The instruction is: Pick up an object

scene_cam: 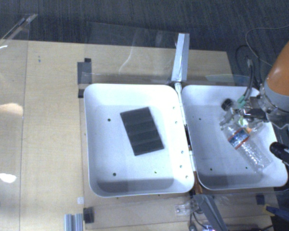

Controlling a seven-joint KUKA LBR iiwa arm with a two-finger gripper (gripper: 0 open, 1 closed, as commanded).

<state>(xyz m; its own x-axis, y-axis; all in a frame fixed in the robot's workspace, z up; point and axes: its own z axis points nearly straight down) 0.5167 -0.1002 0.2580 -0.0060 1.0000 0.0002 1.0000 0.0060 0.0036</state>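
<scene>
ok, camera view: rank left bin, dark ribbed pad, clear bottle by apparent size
1. left bin, clearly the largest.
2. dark ribbed pad, lying flat in the left bin.
3. clear bottle, in the right bin beside the gripper; narrower than the pad. Its transparent body makes the outline hard to trace, so that gap is less certain.

A pale wood-grain tabletop (43, 143) carries two shallow white bins set side by side, their inner rims touching. The left bin (98, 177) sits near the middle of the tabletop, the right bin (207, 177) just beside it toward the right edge. Small black blocks (88, 215) sit on the tabletop at the left bin's outer corners. A grey metal bar (181, 57) rises behind the bins, where they meet.
</scene>
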